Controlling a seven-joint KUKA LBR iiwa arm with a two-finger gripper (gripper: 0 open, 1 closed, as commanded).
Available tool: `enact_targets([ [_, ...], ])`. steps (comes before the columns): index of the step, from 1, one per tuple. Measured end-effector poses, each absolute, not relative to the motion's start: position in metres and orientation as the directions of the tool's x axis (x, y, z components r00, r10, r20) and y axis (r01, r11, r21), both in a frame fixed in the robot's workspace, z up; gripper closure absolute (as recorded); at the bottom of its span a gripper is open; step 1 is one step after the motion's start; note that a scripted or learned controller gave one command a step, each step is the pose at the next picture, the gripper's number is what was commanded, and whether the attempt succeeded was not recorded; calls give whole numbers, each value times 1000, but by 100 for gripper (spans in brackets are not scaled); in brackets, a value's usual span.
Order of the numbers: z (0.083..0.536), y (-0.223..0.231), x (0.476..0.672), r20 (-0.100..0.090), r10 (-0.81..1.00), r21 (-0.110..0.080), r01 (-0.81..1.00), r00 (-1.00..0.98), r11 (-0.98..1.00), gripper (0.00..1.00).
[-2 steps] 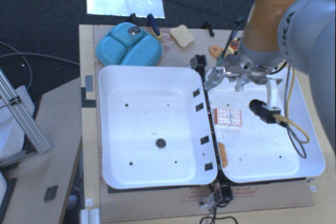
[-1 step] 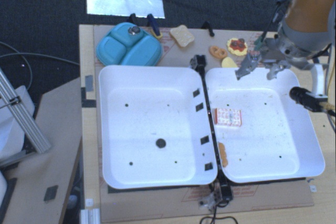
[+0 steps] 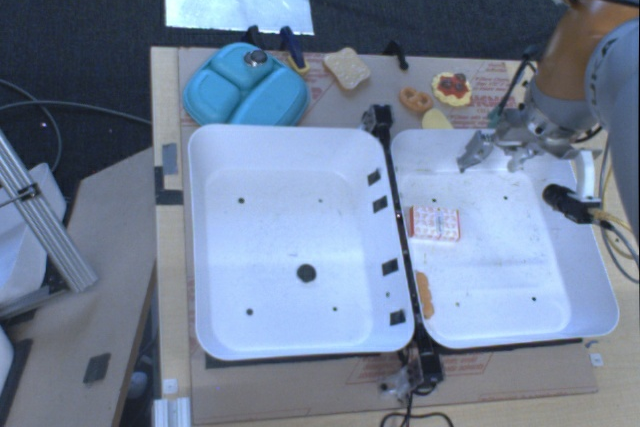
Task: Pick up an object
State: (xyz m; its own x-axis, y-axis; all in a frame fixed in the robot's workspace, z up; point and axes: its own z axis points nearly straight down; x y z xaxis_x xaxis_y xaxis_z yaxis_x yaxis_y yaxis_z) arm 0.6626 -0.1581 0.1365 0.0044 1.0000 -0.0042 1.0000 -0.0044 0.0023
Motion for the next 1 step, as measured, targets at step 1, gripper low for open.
enact_targets([
  [1,83,-209,646,-1,1000,4,1000,2,-2,0],
])
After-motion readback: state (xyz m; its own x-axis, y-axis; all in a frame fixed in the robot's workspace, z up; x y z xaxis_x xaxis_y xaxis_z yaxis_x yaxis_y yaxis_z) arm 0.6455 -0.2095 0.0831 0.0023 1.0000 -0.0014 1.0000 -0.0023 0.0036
